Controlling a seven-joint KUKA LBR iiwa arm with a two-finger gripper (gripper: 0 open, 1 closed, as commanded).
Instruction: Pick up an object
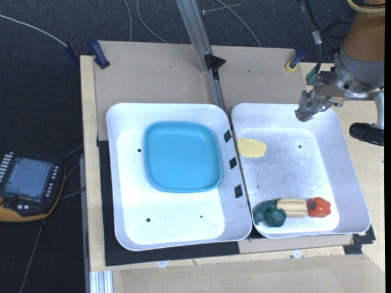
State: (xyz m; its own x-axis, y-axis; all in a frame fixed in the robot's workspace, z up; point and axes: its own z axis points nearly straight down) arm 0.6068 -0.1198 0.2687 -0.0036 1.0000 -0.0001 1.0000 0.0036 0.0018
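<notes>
Robotics lab: plywood bench (159, 72) w/ blue clamps (98, 54), loose cables (122, 5) on dark carpet, control tablet (27, 182) on floor, metal camera pole (195, 26).

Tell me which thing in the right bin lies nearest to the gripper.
The yellow piece, lying alone by the right bin's left wall. The green, tan and red things sit together at its near edge, farther from the gripper.

Bench (159, 72), 2 white bins (122, 163) on top
</notes>
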